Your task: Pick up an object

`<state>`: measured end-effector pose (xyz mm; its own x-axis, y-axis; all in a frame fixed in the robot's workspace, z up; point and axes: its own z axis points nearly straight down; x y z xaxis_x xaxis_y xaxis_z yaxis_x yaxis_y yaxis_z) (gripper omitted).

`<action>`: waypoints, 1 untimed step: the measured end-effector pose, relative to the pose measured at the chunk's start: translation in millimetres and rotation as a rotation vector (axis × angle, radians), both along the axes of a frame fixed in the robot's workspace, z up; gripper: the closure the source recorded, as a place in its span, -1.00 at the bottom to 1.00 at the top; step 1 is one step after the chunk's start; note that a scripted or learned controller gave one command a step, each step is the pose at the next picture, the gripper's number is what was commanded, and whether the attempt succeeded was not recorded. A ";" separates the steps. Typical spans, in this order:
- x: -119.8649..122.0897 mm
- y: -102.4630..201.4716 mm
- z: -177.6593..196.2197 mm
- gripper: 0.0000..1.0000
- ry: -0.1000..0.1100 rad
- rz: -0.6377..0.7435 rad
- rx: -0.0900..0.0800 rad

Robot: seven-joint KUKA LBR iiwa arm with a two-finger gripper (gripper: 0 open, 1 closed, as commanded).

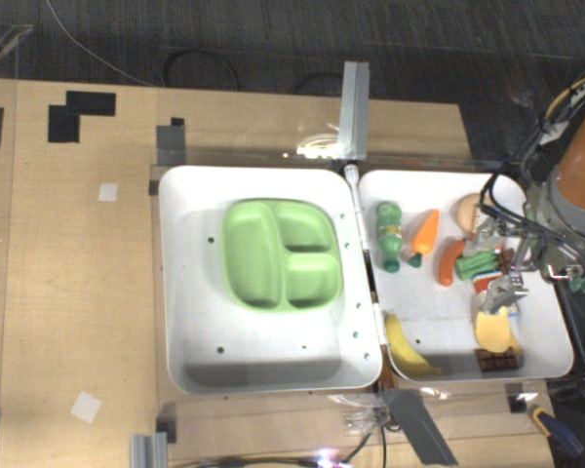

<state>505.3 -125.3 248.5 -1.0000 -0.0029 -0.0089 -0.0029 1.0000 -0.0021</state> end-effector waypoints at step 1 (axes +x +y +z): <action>52.6 2.9 -150.6 -1.00 -0.005 0.105 -0.001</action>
